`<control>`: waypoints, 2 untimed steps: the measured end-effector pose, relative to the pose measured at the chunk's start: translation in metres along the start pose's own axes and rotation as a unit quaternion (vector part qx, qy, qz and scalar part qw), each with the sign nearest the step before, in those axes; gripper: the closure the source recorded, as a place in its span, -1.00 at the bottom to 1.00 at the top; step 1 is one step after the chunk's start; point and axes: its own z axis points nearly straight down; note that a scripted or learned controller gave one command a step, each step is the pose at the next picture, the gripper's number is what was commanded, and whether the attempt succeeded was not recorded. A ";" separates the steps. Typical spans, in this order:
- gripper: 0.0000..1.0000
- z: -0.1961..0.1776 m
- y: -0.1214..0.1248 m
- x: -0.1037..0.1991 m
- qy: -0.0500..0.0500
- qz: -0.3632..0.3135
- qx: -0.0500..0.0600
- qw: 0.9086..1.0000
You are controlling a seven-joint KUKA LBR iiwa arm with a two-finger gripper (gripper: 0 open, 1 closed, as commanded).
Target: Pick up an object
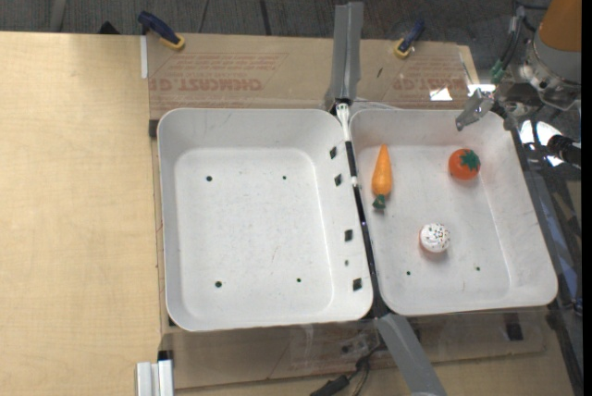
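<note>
At the frame's upper right the gripper point(474, 110) hovers over the right bin point(518, 278); jaw state unclear; carrot point(381, 172), tomato point(464, 164), speckled ball point(435, 238) lie inside.

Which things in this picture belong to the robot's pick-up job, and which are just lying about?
Part of the job:
- carrot, in the right bin
- tomato, same bin
- white speckled ball, same bin
- gripper, over that bin's far edge

Just lying about:
- left bin
- two clamps on the cardboard
</note>
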 end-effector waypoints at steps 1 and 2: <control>-1.00 0.102 -0.043 -0.008 0.007 -0.022 0.001 1.000; 1.00 0.092 -0.043 -0.011 0.003 -0.021 0.000 1.000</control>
